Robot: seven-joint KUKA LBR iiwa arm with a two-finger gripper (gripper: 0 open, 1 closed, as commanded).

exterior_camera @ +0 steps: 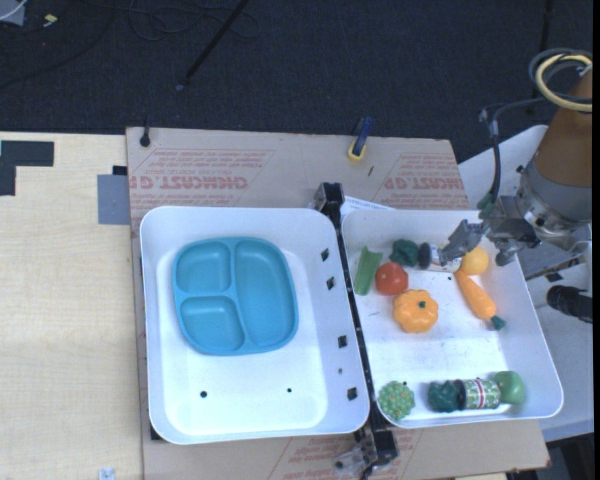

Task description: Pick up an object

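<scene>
The gripper is seen spread open low in the right bin, a small yellow toy lying between its fingers, apparently lined up for grasping.

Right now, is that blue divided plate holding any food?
Empty. The blue plate in the left bin shows three bare compartments; the toy foods all lie in the right bin.

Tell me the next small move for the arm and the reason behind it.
Probably lower the claw a little onto the small yellow lemon-shaped toy beneath it. The claw hangs right above that toy near the top right of the right white bin, and the orange toy carrot lies close beside it, so a short straight drop seems safest.
</scene>
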